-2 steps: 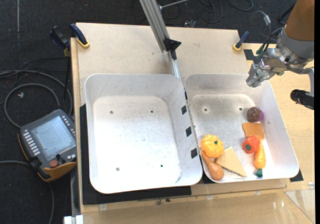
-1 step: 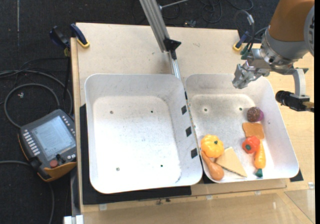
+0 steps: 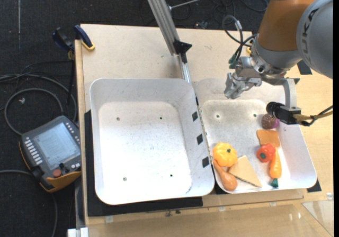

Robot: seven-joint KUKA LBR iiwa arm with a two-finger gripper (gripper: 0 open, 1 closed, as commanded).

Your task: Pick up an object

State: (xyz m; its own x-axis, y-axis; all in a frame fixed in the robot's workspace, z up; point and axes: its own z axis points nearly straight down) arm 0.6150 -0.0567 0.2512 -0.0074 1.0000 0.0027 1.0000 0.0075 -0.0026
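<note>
Arm: I see the grey KUKA arm (image 3: pixel 296 24) reaching in from the right, its orange band above the wrist.
Gripper: the gripper (image 3: pixel 233 91) hangs over the far rim of the right bin (image 3: pixel 310 170); I cannot tell whether it is released or clenched, and I see nothing in it.
Objects to pick: all lie toward the near and right side of the right bin, apart from the gripper.
Near left group: a yellow toy pepper (image 3: pixel 225 154) touches a pale cheese wedge (image 3: pixel 246 171); an orange carrot-like piece (image 3: pixel 226 178) lies just beside both.
Right group: a dark purple ball (image 3: pixel 269 121), an orange slab (image 3: pixel 268 137), a red toy tomato (image 3: pixel 266 153), a small carrot (image 3: pixel 275 167).
Left bin (image 3: pixel 100 119): white, beside the right bin.
Off bench: I see a teach pendant (image 3: pixel 52 151) on the floor at left.
</note>
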